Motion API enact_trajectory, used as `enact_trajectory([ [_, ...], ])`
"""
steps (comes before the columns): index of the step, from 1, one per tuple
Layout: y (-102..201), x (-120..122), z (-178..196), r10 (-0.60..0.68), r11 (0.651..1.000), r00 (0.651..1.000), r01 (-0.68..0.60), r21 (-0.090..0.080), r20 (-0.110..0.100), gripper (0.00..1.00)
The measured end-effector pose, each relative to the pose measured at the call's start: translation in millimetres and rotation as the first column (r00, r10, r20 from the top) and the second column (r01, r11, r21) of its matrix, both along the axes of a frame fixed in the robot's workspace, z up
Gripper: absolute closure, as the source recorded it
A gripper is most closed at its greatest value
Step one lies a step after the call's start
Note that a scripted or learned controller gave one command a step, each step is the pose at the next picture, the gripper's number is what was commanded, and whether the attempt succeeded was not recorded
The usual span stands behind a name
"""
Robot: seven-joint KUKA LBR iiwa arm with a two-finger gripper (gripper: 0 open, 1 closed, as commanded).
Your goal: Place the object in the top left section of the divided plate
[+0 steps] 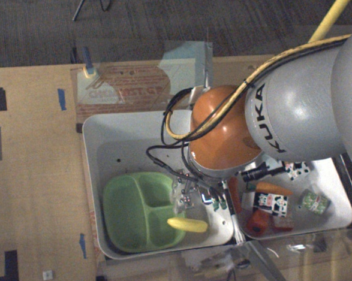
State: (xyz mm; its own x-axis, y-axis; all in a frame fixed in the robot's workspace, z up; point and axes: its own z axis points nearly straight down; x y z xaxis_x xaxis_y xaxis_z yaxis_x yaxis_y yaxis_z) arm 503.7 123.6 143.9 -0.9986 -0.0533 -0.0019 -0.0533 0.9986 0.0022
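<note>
Camera view: banana [188, 225] lies just below jaws [186, 197]; their state unclear.

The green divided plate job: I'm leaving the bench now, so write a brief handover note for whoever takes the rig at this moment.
Gripper: low over the right edge of the green divided plate in the left bin; whether it is open or shut cannot be told.
Yellow banana-shaped object: lying on the plate's right rim at the lower right, just below the gripper, not seen between its fingers.
Right bin: several small toys, partly hidden by the arm.
Done: the object is at the plate.
Left: check which section it is in; the task's section looks bare.
</note>
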Motion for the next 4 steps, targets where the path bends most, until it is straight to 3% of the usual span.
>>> enact_trajectory([
  [1,35,-22,-31,0.126,0.992,0.992,-0.126,-0.001,-0.001,1.00],
  [2,36,-25,-31,0.129,0.992,0.992,-0.129,-0.001,-0.009,0.00],
  [3,46,-11,110,-0.029,1.000,1.000,0.029,0.000,0.003,0.00],
  [4,48,-10,121,-0.027,1.000,1.000,0.027,0.002,0.009,1.00],
])
